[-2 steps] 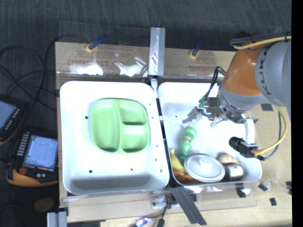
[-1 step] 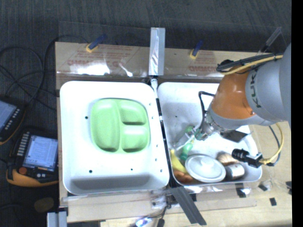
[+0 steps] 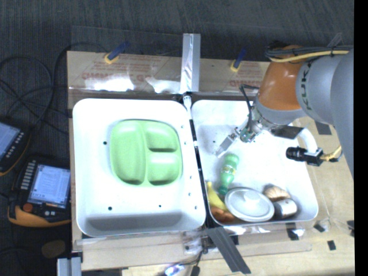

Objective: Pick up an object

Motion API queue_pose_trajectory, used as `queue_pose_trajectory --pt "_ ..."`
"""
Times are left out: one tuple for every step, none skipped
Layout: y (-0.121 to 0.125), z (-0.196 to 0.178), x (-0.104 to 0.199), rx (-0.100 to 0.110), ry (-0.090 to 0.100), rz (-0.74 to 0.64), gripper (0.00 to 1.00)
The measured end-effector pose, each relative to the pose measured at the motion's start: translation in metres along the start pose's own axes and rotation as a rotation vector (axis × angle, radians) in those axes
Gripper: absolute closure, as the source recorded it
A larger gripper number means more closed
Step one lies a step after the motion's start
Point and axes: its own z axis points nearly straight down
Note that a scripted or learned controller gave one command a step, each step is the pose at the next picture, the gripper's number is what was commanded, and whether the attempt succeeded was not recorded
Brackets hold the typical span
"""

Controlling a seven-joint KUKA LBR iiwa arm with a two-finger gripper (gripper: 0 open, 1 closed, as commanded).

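Observation:
The right bin holds the loose objects. A green bottle lies near its middle, pointing toward the front. A yellow banana lies along the left wall, next to a round white bowl. A brown and white piece and a grey cylinder sit at the front right. My gripper hangs over the back left of this bin, just above and behind the bottle's top. Nothing shows in its grasp.
A green divided plate lies in the left bin. An orange piece rests at the front wall under the banana. A black fitting juts from the arm over the right bin's right side.

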Motion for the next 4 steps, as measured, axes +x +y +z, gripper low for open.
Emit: queue_pose_trajectory --pt "-0.040 0.019 0.026 -0.013 -0.010 0.245 0.00" --pt "-0.040 0.009 0.026 -0.014 -0.009 0.246 1.00" --pt "0.005 -0.074 0.059 0.004 -0.002 0.491 1.00" --pt "0.005 -0.074 0.059 0.004 -0.003 0.491 0.00"
